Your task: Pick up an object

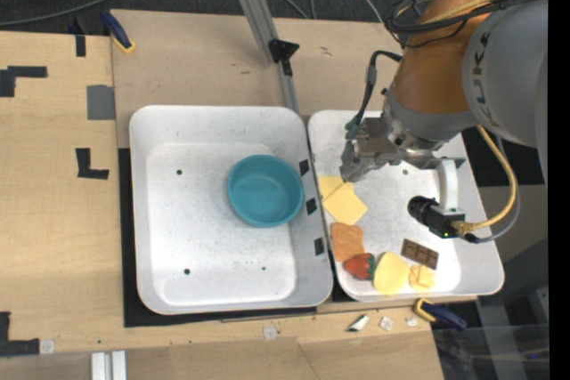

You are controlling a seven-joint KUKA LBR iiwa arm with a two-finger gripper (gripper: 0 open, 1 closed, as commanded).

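My gripper hangs low over the left part of the right bin, right above the top edge of a yellow cheese-like slab. Below that slab lie an orange toast-like piece, a red strawberry, a round yellow piece, a small yellow piece and a brown chocolate bar. A teal bowl sits in the left bin. The arm's body covers the fingers from above.
A slanted metal pole rises behind the bins. Cables run across the dark floor at the back. A black cylinder part on the arm hangs over the right bin's middle. Small clips lie on the bench at the front.
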